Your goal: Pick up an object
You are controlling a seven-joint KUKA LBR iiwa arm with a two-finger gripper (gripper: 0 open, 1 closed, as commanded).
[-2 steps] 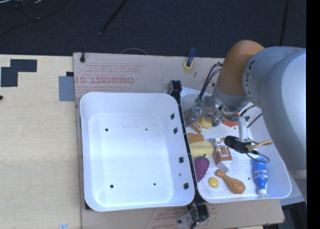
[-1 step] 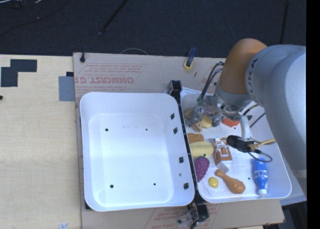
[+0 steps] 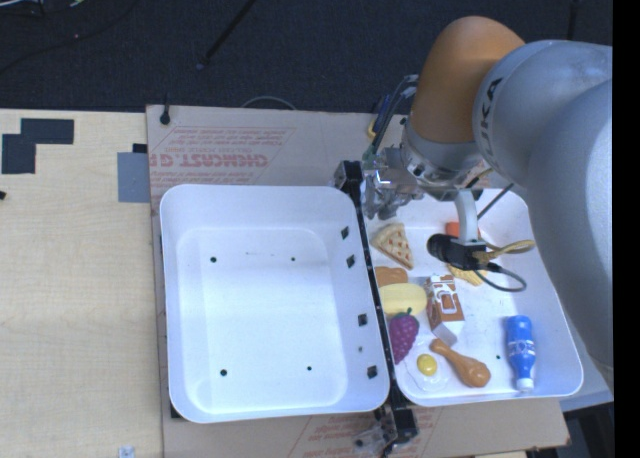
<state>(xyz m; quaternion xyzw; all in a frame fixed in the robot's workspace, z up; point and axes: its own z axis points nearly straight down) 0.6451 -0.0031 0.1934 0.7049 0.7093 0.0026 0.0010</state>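
Observation:
My gripper (image 3: 383, 201) hangs over the far left corner of the right bin (image 3: 556, 298), close to the wall between the two bins. Just in front of it lies a pizza slice (image 3: 393, 243). Further toward the front are a brown bread roll (image 3: 390, 274), a yellow piece (image 3: 403, 297), purple grapes (image 3: 403, 334), a fried egg (image 3: 428, 366) and a chicken drumstick (image 3: 463, 364). A small brown and white carton (image 3: 445, 299) and a blue bottle (image 3: 519, 350) lie to the right. I see nothing held in the gripper.
The left bin (image 3: 190, 246) stands beside the right one, their walls touching. The big grey and orange arm (image 3: 520, 96) covers the far right part of the right bin. A yellowish curved piece (image 3: 510, 246) lies near the arm.

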